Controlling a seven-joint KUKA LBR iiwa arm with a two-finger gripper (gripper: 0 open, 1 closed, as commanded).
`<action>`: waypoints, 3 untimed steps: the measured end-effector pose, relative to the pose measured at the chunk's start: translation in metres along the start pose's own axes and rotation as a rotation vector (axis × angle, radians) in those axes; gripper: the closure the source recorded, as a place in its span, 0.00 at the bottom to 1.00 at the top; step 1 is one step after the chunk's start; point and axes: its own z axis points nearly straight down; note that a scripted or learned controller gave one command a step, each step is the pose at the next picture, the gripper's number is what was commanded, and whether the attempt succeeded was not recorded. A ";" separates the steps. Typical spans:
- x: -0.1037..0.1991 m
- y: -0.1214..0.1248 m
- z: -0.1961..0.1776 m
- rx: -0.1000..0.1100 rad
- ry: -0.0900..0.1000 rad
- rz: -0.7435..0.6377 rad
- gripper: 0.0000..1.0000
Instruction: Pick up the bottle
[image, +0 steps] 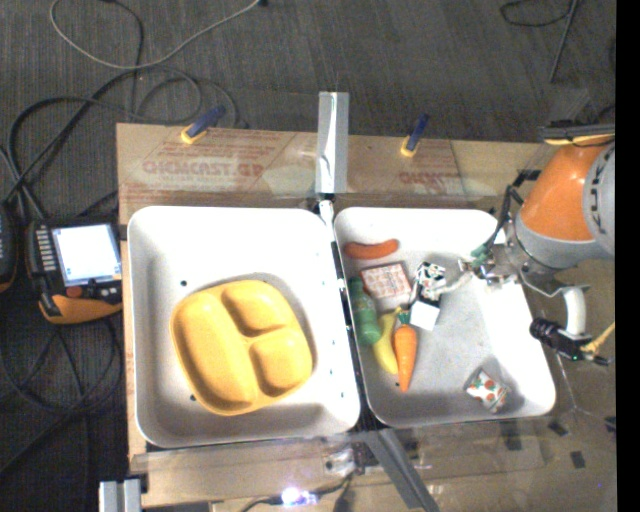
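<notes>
Arm at the right bin's far-right edge

The claw hangs over the bin's far right; its grip cannot be told. The green bottle lies at the bin's left wall, beside a banana and carrot, well apart from the claw.

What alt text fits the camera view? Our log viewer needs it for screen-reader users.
The gripper reaches from the right over the right bin, above a carrot, sausage, green bottle and small packets. The left bin holds a yellow divided tray.
</notes>
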 end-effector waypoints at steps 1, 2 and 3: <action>-0.006 0.062 -0.046 0.037 0.010 -0.109 0.00; -0.007 0.062 -0.055 0.038 0.007 -0.109 1.00; -0.007 0.062 -0.055 0.038 0.006 -0.109 0.00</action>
